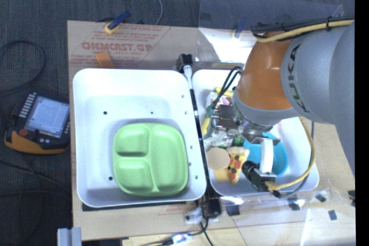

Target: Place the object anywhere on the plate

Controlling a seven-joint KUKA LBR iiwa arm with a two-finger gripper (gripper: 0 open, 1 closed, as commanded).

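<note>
Gripper sunk in right bin clutter; fingers' state cannot be told. Plate lies left, across divider.

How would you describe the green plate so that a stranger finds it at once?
Look at the two white bins side by side; take the left bin, away from the grey arm. The plate lies flat near its front edge. It is pale green, has three compartments, and sits apart from the clutter in the right bin.
</note>
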